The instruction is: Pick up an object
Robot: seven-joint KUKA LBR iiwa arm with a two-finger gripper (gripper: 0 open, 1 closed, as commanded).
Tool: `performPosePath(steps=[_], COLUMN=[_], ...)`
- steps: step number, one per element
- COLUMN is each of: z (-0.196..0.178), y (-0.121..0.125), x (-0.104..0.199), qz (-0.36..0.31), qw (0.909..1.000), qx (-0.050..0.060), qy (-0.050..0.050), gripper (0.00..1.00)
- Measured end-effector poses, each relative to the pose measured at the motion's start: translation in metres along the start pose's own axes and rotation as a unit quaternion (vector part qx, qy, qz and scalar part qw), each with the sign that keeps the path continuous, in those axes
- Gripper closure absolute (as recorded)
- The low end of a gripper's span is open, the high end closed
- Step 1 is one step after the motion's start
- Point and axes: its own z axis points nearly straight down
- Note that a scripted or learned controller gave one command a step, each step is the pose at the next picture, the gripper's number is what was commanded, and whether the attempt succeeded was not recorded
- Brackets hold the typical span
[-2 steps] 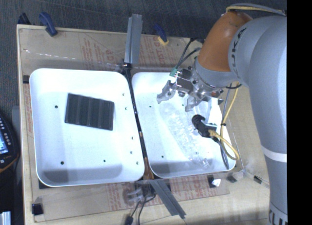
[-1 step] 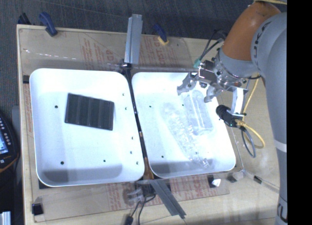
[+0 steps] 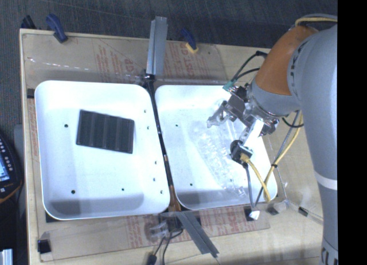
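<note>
I am looking first at the grey arm with its orange band (image 3: 298, 80), reaching in from three o'clock and hanging over the right-hand shallow white bin (image 3: 172, 143). Its two-finger gripper (image 3: 229, 112) is hovering at that bin's one o'clock; I cannot tell how it is set. Under it I am making out only a faint clear, glassy-looking patch (image 3: 215, 149), too blurred to name. The flat dark ribbed rectangular slab (image 3: 105, 131) is lying in the left-hand white bin (image 3: 51, 195), near its centre. I am judging it light, stiff and thin, best pinched across its short edges.
</note>
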Motion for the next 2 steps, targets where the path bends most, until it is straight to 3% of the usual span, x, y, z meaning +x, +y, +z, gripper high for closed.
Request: performPosePath(steps=[1, 2], z=[-0.037, 0.114], y=[-0.009, -0.013], x=[-0.035, -0.024], qz=[-0.097, 0.009], qw=[0.9953, 0.9999], qx=[-0.003, -0.010], qy=[0.001, 0.005], gripper=[0.00, 0.00])
